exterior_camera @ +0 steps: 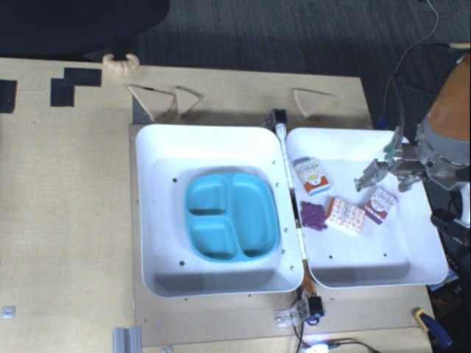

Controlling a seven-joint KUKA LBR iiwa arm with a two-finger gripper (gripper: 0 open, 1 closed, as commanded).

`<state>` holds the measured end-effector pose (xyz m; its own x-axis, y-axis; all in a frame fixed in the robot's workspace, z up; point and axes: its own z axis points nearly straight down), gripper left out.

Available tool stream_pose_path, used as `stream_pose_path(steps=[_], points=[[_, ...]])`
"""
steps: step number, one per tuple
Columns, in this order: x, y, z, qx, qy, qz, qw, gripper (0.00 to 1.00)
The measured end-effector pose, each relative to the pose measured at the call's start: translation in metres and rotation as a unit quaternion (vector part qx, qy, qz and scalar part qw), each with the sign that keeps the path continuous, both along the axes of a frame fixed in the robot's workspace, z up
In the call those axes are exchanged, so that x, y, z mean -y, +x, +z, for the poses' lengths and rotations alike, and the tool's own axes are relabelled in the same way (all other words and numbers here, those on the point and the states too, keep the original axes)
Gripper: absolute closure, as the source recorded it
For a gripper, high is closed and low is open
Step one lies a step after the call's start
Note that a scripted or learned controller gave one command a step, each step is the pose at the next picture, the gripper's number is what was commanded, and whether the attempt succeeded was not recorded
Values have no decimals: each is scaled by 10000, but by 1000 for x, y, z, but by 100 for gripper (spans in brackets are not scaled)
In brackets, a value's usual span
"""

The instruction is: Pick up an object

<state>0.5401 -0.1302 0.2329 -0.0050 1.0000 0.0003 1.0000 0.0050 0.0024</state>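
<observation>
Gripper (379, 173) hangs over the right bin (412, 267), fingers spread, gripping nothing. Just below it, near the bin's right edge, the small red-and-white packet (380, 204) lies tilted, long axis diagonal.

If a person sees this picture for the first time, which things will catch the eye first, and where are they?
The bright blue divided tray stands out most; it lies in the middle of the left white bin. Next come the small packets in the right white bin: a purple piece beside a red-and-white packet, with another packet above them. The gripper reaches in from the right, over that bin.
</observation>
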Motion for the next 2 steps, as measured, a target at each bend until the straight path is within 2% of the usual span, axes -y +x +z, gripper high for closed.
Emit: stream_pose_path(steps=[1,2], points=[[32,45,-124,-12,0,-13,10000,0],[29,-20,-138,165,-55,-15,9998,0]])
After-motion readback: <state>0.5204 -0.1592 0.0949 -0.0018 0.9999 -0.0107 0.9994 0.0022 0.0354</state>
